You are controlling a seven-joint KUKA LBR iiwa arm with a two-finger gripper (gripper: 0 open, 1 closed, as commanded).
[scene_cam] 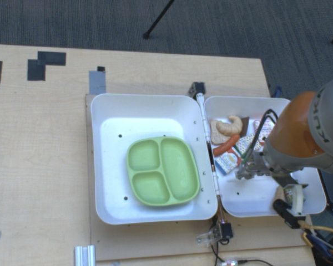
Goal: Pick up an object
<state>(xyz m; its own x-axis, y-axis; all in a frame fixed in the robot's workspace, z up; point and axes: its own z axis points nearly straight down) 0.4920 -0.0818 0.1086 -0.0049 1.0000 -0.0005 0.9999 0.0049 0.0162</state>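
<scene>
Main risk, as I judge it: the items in the right bin (316, 195) sit packed close together at its far-left part, so the end effector (245, 170) could nudge one aside or catch two at once, w/ the grasp slipping. It also works close to the divider between bins, so a bump on the rim seems possible.

The end effector sits low in the right bin, just right of the blue-and-white packet (227, 162) and near the red-orange sausage-like piece (226, 144). Can't tell if it's apart or together; the wrist and orange band block that, and nothing is visibly gripped.

Candidate things to pick: the tan croissant-like piece (226, 127) at the far-left of the right bin, plus the packet and sausage. The left bin (100, 165) holds a green divided plate (162, 170).
</scene>
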